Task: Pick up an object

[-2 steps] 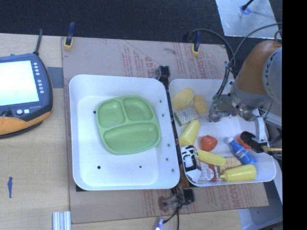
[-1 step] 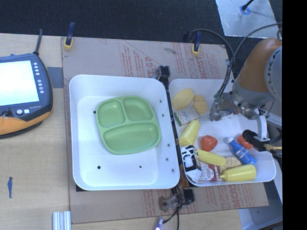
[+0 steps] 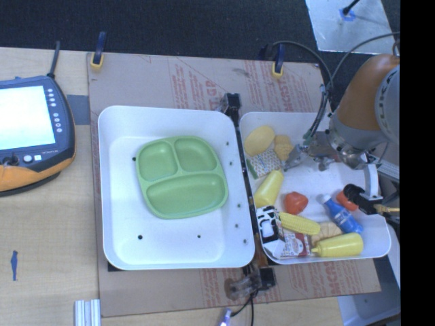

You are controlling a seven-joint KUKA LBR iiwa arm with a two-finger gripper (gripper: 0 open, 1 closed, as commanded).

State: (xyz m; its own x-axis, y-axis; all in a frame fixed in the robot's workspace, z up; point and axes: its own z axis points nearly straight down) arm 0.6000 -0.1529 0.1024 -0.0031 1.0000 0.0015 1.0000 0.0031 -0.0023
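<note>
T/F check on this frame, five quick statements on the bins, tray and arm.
1. The green divided tray lies in the left bin. True.
2. The tray holds a red tomato. False: its compartments are bare; the tomato sits in the right bin.
3. The gripper is over the right bin. True.
4. The handheld pendant lies inside the left bin. False: it rests on the bench, left of it.
5. The yellow bottle stands upright. False: it lies on its side.

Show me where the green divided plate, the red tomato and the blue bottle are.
green divided plate point(image 3: 182, 185): camera view, on its large lower compartment.
red tomato point(image 3: 296, 202): camera view, middle of its top.
blue bottle point(image 3: 339, 214): camera view, middle of its body.
</note>
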